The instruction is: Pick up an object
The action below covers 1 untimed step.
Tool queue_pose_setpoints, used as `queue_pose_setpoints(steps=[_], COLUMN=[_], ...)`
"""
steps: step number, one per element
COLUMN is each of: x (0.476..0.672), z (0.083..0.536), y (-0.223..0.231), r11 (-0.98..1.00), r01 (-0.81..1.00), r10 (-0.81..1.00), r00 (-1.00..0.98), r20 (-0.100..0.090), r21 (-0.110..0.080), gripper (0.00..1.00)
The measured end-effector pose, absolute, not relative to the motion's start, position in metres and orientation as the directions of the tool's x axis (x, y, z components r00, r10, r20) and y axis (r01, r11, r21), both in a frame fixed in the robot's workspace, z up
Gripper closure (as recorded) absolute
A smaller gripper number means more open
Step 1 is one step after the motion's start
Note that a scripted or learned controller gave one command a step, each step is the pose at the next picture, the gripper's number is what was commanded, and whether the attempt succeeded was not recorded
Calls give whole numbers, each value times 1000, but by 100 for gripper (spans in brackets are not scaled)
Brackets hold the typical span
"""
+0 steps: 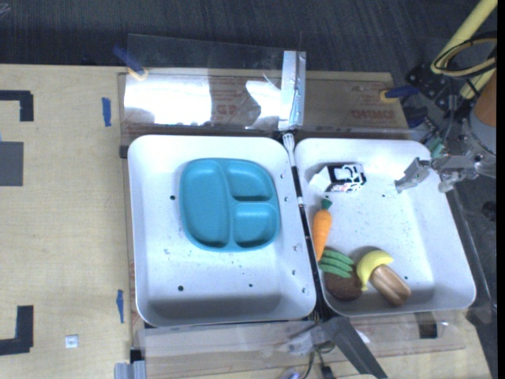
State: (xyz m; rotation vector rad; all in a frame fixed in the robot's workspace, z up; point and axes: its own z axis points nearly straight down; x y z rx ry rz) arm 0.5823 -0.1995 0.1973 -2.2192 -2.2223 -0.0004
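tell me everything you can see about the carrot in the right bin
The carrot is a small toy, smooth like plastic or soft fabric, with an orange body and a short green top. It lies flat in the right bin, hard against that bin's left wall, green end toward the far side and tip pointing to the near side. Its tip meets or nearly meets the green ridged toy below it. The claw is well off to the right, apart from it.

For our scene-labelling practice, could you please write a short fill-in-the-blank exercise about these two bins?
1. The blue divided tray lies in the ____ bin.
2. The toy carrot is coloured ____.
3. The gripper is over the right bin's ____ corner.

Missing words: left; orange; upper right
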Motion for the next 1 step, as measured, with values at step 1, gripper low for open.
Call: queue_pose_setpoints(steps=[1], x=[610], z=[121], y=[-119], r11=[59], r01=[998], r10=[998], r00=[-59], r20=[4], r21=[-7], gripper=[0])
